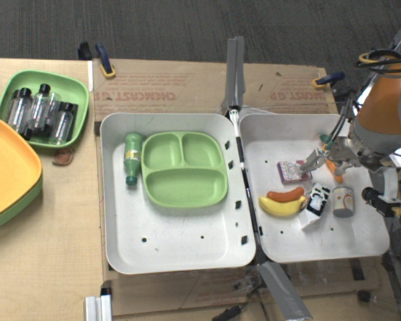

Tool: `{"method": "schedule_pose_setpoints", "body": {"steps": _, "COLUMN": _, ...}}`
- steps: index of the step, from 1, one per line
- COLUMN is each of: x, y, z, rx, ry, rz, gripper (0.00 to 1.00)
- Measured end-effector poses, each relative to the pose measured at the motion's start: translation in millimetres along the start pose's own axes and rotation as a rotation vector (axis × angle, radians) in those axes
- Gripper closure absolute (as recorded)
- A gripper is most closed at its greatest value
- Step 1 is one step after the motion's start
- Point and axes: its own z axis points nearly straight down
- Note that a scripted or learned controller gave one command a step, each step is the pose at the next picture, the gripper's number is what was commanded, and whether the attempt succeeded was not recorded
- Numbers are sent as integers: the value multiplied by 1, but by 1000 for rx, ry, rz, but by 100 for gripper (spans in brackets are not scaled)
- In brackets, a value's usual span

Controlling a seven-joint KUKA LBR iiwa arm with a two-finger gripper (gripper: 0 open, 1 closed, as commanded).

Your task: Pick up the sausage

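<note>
**Bench, cardboard and carpet around the bins**

Look past the two white bins and you see a sheet of brown cardboard with red print lying flat beneath them, held at its far edge by a blue-handled clamp on your left and another clamp on your right. To the left, the bench top is pale wood. Beyond the bench, dark grey carpet with a fine ribbed weave runs across the top of the view. A grey metal bar stands between the bins at the far side. Light is even, with soft shadows.
</note>
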Motion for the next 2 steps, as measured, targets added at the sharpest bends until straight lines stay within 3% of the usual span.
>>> {"method": "schedule_pose_setpoints", "body": {"steps": 1, "x": -17, "y": -107, "z": -108, "rx": 4, "ry": -13, "rz": -90, "gripper": 0}}
{"method": "schedule_pose_setpoints", "body": {"steps": 2, "x": -22, "y": -9, "z": -36, "rx": 5, "ry": -11, "rz": 158, "gripper": 0}}
